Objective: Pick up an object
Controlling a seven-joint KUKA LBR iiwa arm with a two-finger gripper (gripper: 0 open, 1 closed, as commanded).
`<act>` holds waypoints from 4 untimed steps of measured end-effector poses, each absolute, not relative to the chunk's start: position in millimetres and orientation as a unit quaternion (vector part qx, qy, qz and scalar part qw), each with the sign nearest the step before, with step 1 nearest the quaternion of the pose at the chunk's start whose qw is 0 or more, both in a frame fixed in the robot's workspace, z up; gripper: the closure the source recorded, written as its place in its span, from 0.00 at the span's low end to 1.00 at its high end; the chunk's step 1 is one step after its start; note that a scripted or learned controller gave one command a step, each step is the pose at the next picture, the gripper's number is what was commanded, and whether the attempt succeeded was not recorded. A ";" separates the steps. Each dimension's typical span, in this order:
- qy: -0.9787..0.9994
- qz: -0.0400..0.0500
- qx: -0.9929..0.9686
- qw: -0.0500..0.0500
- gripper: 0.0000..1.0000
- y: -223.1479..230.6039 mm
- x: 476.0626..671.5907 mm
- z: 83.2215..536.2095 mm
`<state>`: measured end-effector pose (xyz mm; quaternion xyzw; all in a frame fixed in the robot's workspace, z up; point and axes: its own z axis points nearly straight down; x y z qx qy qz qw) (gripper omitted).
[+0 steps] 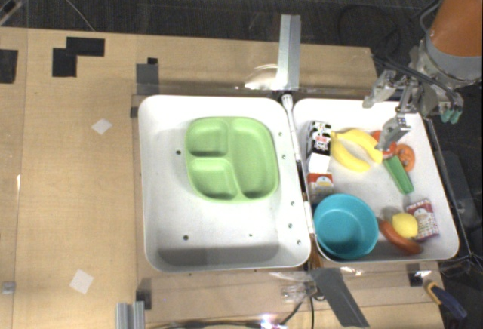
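Overhead, the gripper (395,126) hangs over the right bin's (447,244) far side, just above the banana (355,151) and tomato (405,157); whether anything sits in its grasp, I cannot tell. A blue bowl (346,226) fills that bin's near-left corner, and a green divided plate (230,158) lies in the left bin (162,229).

banana (355,149) | yellow (curved) | lying flat | right bin (447,244)
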<state>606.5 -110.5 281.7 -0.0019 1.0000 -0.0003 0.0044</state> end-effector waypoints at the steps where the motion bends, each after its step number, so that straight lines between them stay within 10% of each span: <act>1: 1.000 0.000 -0.025 0.000 0.00 -167.1 609.5 179.0; 3: 0.999 -0.005 0.014 0.030 0.00 -204.7 599.0 108.6; 4: 0.998 -0.001 0.061 0.006 0.00 -204.3 568.6 88.9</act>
